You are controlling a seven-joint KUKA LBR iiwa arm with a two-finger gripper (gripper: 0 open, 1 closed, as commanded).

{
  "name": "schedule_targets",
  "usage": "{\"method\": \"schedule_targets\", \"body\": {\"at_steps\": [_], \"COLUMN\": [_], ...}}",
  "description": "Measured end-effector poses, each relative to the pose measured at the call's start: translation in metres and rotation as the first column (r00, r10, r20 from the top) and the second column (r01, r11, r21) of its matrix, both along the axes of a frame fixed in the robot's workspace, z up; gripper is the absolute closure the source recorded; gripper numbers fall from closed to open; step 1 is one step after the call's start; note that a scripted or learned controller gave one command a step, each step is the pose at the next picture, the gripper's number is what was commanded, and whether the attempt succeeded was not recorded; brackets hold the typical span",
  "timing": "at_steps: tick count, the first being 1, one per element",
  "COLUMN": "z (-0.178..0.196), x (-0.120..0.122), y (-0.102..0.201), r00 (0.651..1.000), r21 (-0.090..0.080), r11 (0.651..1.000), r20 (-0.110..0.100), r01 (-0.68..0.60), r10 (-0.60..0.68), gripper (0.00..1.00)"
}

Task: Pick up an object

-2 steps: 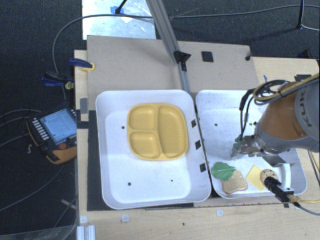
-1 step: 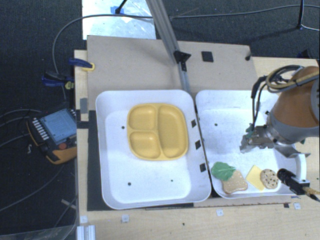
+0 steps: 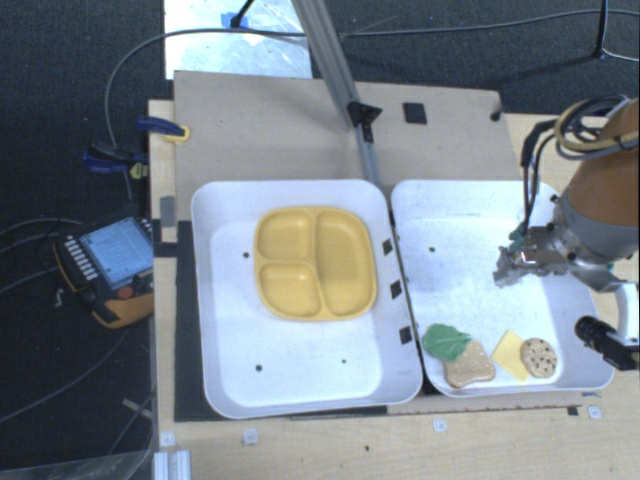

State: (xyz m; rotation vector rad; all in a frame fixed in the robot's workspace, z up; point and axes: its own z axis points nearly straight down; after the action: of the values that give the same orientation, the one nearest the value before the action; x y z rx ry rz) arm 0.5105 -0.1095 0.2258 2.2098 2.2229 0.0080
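In the right bin (image 3: 470, 213), four toy foods lie along the front edge: a green leaf (image 3: 446, 342), a slice of toast (image 3: 469, 365), a yellow cheese slice (image 3: 511, 354) and a round cookie (image 3: 539, 357). My gripper (image 3: 516, 260) hangs over the right half of this bin, above and behind the foods and well apart from them. Nothing shows in its grasp. The grey arm with its orange band (image 3: 605, 183) comes in from the right.
The left bin (image 3: 225, 368) holds a yellow divided plate (image 3: 315, 262). A metal pole (image 3: 330, 53) slants across the back of the bench. Clamps, cables and a handheld pendant (image 3: 112, 268) lie off the bench to the left.
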Motion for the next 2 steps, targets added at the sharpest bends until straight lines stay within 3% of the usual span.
{"method": "schedule_targets", "body": {"at_steps": [1,2], "z": [0.031,0.035], "x": [0.001,0.016], "y": [0.0,0.052], "r00": [1.0,1.0], "r21": [0.0,0.003], "r11": [1.0,1.0], "r20": [-0.003,-0.006], "r01": [0.0,-0.005], "r10": [0.0,0.005], "gripper": [1.0,1.0]}}
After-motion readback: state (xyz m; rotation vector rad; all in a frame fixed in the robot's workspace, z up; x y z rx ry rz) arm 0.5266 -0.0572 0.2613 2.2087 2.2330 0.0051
